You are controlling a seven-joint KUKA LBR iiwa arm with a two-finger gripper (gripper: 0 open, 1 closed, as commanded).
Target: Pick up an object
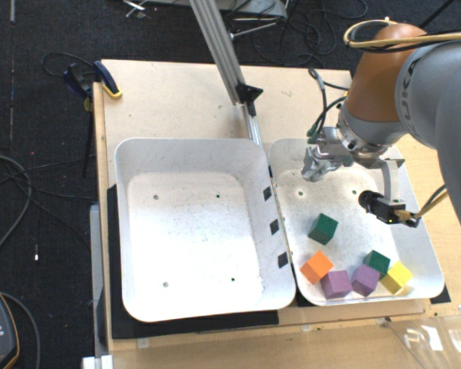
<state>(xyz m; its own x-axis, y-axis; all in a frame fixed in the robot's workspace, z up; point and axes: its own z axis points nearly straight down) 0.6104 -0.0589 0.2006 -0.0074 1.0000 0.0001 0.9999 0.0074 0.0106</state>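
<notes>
1. Nearest the camera, along the front edge of the right bin (434, 279), sits a row of blocks: an orange block (316, 267), a purple block (336, 284) just beside it, a second purple block (365, 279) touching that one, and a yellow block (396, 277) at the right end.
2. Just behind that row, a small dark green block (377, 261) rests between the second purple block and the yellow block, close against both.
3. Further in, toward the middle of the right bin, a larger green block (323, 227) stands on its own, apart from the row in front.
4. To my left, the left bin (123, 206) lies side by side with the right bin, their rims meeting along the middle.
5. Behind the larger green block, over the back part of the right bin, hangs my gripper (313, 169). It points down at the bin floor, well apart from every block. I cannot tell how my jaws stand from this angle; nothing shows between them.
6. Above my gripper comes my orange band (380, 68) and my grey arm (442, 91), reaching in from the right.
7. Farthest back, on the wooden bench (177, 98), a slanted metal rail (219, 44) runs up and away.
</notes>
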